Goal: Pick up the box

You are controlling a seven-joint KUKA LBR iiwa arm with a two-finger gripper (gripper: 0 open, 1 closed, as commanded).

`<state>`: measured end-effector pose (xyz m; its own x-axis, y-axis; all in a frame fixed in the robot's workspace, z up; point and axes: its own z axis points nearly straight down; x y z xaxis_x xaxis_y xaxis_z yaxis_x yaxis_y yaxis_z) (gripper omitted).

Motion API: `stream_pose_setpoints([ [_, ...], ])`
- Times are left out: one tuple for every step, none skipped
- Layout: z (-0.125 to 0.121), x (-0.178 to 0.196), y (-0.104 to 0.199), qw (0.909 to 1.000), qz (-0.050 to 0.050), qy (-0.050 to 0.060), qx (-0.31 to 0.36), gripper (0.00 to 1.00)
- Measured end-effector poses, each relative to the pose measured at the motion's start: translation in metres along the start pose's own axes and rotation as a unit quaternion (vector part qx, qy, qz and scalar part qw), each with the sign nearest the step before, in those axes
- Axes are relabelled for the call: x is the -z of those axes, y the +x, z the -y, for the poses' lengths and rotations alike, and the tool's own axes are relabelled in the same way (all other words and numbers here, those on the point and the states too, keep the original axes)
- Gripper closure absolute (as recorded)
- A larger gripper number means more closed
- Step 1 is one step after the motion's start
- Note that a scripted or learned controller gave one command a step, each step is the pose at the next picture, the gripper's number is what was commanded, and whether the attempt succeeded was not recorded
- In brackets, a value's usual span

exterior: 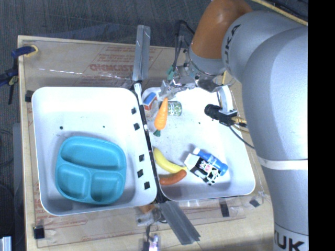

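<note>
claw point(175, 82): blurred, fingers unclear | arm point(272, 88): cut off right

Both white bins point(84, 95) look like smooth, faintly glossy plastic, the blue divided tray point(91, 169) matt plastic, the box point(208, 167) printed glossy card, the banana point(166, 162) and carrot point(161, 114) shiny plastic, and the worktop point(78, 59) pale, matt, printed board.
</note>
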<state>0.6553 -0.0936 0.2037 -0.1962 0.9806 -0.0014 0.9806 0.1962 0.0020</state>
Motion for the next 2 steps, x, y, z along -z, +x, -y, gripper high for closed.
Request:
stream_pose_setpoints([
  [0.063,-0.012,0.045,0.9997,-0.001,0.002,-0.022,1.0],
  [0.063,-0.001,0.045,0.9998,-0.001,0.002,-0.02,1.0],
])
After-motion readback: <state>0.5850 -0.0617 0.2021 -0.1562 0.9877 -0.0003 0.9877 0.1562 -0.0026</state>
